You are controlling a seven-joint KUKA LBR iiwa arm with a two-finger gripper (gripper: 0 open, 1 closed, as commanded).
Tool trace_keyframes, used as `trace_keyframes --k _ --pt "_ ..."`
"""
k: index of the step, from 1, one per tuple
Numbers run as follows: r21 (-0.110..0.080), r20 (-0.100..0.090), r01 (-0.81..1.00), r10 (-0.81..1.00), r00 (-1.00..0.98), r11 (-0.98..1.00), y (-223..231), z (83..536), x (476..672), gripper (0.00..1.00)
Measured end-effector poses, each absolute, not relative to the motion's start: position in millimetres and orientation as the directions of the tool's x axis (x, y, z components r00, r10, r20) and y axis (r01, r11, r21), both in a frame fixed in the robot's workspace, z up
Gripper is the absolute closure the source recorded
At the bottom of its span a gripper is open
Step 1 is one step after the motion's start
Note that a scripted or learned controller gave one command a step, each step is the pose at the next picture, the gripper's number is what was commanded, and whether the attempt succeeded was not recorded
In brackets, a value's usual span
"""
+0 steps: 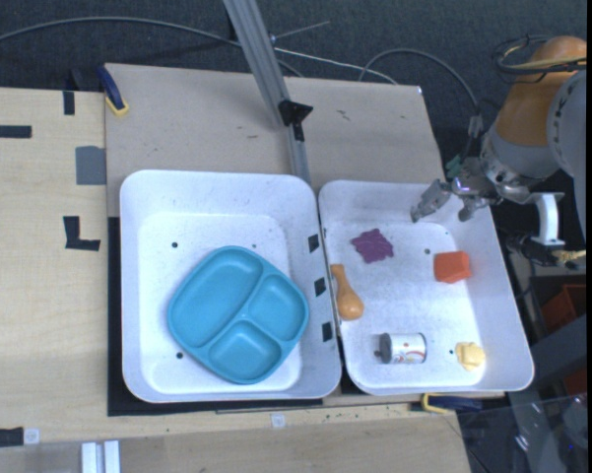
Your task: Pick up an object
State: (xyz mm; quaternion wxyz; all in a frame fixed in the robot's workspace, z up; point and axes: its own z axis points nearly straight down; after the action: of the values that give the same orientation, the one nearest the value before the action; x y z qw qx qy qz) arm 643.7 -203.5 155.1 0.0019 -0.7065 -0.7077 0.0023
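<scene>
The right bin (502, 294) holds a purple flat piece (372, 245), an orange block (452, 267), a tan pear-shaped toy (346, 295) by its left wall, a small can (401, 347) lying on its side, and a small yellow piece (469, 355) near the front right corner. My gripper (443, 205) hangs over the bin's back right corner, above and behind the orange block. Its two fingers are spread apart with nothing between them.
The left bin (138, 205) holds a blue divided plate (238, 313). A grey metal pole (261, 57) slants down to the back edge between the bins. Cables lie on the dark floor behind the bench.
</scene>
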Motion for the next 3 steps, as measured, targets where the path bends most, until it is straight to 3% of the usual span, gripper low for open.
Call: trace_keyframes --k 1,2,3 --pt "-0.008 0.001 1.000 1.000 -0.002 0.002 -199.2 93.3 634.8 0.00" --pt "-0.002 -0.001 1.000 1.000 -0.005 0.005 -198.8 107.8 637.1 1.00" --pt "0.004 0.000 1.000 1.000 -0.002 0.002 -191.5 157.6 645.7 1.00"
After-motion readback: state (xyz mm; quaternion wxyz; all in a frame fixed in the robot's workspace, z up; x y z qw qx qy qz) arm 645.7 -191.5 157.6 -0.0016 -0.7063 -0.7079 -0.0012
